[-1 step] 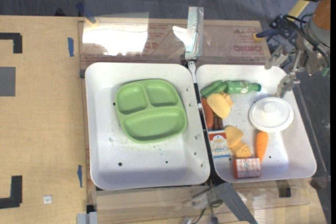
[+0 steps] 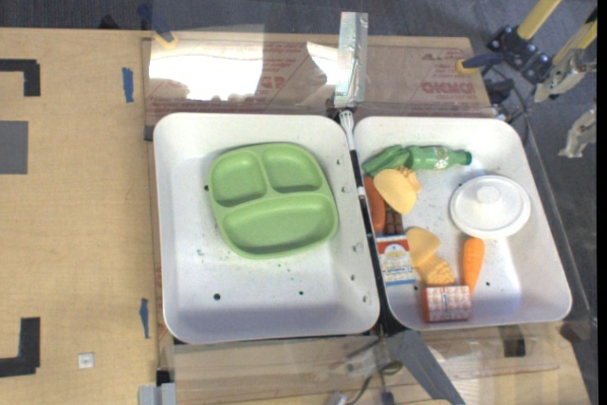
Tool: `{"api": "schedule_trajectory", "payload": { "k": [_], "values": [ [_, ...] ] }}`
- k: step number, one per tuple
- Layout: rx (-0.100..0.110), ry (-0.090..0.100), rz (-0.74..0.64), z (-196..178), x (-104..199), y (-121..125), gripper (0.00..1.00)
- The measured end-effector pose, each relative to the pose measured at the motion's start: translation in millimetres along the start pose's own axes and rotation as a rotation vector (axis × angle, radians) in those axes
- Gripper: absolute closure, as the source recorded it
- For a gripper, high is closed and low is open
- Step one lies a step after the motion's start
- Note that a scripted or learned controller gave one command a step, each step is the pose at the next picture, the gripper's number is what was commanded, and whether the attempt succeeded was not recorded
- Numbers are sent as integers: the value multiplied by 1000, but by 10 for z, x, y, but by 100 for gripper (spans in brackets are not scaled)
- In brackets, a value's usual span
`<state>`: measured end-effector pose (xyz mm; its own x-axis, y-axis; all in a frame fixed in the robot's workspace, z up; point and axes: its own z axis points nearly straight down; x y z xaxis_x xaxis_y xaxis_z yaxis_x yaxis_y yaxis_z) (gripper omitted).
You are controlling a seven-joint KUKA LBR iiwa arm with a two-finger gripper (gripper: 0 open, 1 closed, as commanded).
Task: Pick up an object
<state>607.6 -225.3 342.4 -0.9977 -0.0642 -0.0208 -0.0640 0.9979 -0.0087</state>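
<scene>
Scanning left to right: left bin (image 2: 180, 299) bears a green divided plate (image 2: 273, 200), apart from the pickables. Right bin (image 2: 541, 299) crowds toys against its left wall; orange carrot (image 2: 471, 263) lies freest. Gripper state: cannot tell.

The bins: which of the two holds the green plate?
The left bin holds the green plate, a tray with three compartments. The right bin holds small things instead, such as a white lid and a carrot.
</scene>
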Motion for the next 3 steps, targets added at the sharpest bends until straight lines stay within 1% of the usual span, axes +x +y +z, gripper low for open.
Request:
{"api": "schedule_trajectory", "payload": {
  "k": [1, 2, 3],
  "values": [
    [-13, 23, 7, 1222, 74, 871, 0],
    [-5, 21, 366, 1645, 358, 740, 0],
    [-3, 4, 762, 2484, 307, 529, 0]
  ]
}}
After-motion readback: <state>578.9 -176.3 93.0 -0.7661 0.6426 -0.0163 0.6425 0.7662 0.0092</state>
